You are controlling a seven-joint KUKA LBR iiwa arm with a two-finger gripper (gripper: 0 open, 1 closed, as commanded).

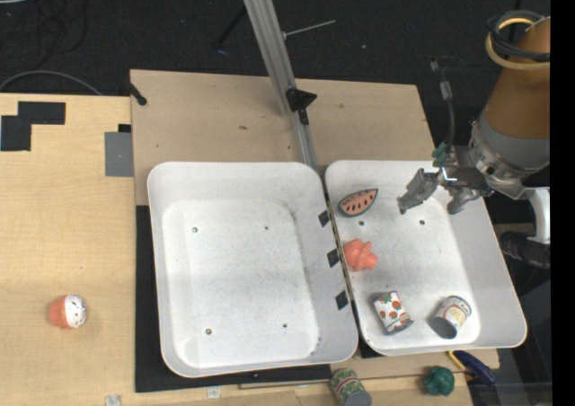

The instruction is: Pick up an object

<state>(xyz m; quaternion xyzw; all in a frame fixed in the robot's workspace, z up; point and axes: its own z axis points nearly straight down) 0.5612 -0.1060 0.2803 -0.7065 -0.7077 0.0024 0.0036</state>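
Gripper [438,190] hung open w/ nothing betw. its fingers, over the right bin [503,305], just right of the watermelon slice [358,203]. Slice lay flat nr the bin's rear-left wall; likely risks: fingers skidding off it, or clipping the wall.

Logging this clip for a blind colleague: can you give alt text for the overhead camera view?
The arm's gripper hovers with fingers spread over the far part of the right bin, holding nothing. That bin holds a watermelon slice, a pink toy, a small patterned carton and a tipped can. An orange ball lies on the wooden bench, left of the left bin.
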